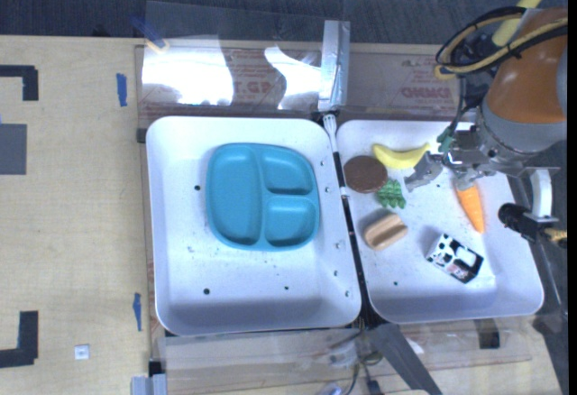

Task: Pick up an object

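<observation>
Where the gripper [424, 169] hovers, banana [399, 155] lying left-right, ends upturned.

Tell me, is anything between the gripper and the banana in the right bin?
Nothing visible. The gripper hangs right at the banana, near its right end, with no object between them. The brown disc and green piece lie to the banana's left and below it.
</observation>
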Controlling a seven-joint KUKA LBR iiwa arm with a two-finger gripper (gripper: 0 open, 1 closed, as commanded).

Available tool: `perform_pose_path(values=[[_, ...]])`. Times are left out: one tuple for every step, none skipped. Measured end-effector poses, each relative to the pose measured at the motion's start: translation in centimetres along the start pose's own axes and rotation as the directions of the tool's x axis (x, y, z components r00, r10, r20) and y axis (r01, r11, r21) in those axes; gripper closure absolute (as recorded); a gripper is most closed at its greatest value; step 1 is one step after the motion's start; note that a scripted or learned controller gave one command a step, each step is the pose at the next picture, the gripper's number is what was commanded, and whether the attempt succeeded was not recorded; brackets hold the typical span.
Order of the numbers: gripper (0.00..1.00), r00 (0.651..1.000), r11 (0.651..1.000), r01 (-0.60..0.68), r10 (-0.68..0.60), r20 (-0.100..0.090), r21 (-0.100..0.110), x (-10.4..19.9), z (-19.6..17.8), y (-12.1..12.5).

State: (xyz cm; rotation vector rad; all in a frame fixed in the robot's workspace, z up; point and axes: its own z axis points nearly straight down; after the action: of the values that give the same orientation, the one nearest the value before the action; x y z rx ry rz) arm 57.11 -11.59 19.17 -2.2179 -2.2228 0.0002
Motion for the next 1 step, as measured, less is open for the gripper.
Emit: perform_pose_path(values=[[0.00, 0.997, 0.997, 0.080, -0.080, 0.003, -0.012, -0.02, 10.26, 6.98]])
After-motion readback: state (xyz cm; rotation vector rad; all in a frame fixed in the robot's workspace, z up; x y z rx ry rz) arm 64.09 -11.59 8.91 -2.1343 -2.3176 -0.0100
